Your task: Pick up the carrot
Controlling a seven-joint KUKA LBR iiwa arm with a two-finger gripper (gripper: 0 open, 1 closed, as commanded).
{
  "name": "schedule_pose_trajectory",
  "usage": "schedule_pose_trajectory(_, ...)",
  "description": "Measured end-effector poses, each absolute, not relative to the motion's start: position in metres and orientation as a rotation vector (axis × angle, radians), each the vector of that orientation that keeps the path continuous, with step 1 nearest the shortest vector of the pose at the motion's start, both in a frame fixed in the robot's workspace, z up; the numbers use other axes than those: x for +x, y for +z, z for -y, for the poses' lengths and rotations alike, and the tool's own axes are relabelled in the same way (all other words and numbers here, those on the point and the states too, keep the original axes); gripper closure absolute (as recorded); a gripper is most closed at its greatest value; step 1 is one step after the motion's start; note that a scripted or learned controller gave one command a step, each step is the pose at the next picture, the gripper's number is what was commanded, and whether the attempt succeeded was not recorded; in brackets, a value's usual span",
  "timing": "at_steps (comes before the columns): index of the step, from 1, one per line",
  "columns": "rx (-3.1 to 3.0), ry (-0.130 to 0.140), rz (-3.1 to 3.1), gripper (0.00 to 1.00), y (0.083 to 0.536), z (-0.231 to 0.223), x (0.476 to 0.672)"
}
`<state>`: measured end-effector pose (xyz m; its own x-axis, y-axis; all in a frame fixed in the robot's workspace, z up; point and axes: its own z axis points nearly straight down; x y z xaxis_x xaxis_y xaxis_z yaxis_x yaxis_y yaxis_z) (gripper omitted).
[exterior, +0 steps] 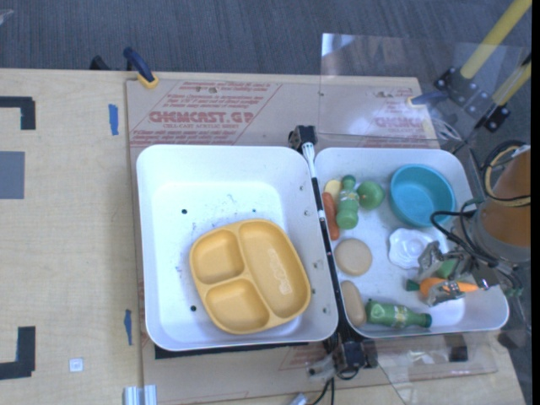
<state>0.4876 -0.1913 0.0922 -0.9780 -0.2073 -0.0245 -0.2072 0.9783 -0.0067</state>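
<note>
While the gripper (445, 270) hangs low by the right bin's (485, 315) right edge, touching the carrot (440, 288), I cannot tell its grip state

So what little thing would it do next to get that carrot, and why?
Probably lift a little. The pincer sits low in the right bin with the carrot right at its tip, but whether it grips is unclear; a small rise would show that.
</note>
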Motion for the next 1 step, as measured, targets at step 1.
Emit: schedule_pose_trajectory(1, -0.325, -0.006, -3.108, 0.00, 0.0900, 0.1924, 0.4849)
